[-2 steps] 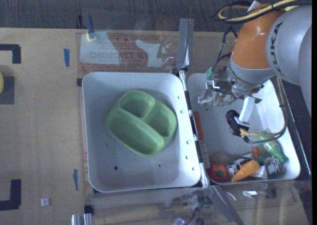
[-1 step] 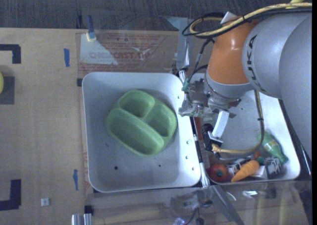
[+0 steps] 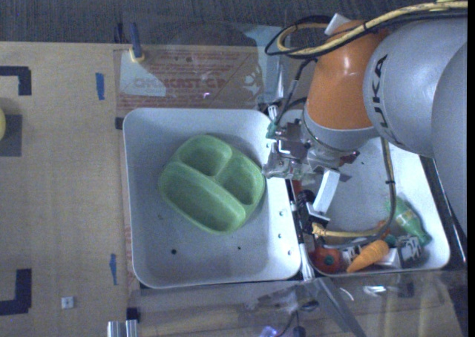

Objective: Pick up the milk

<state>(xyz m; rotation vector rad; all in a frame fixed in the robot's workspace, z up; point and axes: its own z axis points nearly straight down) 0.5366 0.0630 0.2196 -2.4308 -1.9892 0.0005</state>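
Jaws hang below the arm's wrist (image 3: 326,151), over the strip where the two bins meet. From this angle it cannot be told whether they are open or closed, and nothing can be seen between them.

The milk appears to be the small white-and-dark carton (image 3: 409,251) in the near right corner of the right bin (image 3: 361,188), though it is small and partly hidden, so the identification is not certain. It lies well apart from the jaws. Just beside it to the left is an orange carrot (image 3: 368,254), and further left a red, rounded item (image 3: 324,260) against the bin's near left corner. A green packet or bottle (image 3: 405,220) rests just beyond the carton — towards the far side.

An orange band (image 3: 338,98) wraps the grey arm (image 3: 423,83) above the wrist, and yellow and black cables (image 3: 312,35) loop over it.

In the left bin (image 3: 142,202) a green divided plate (image 3: 213,183) lies tilted near the middle. Both bins sit on a tan counter (image 3: 59,180) marked with blue tape (image 3: 99,84) and black corner marks.
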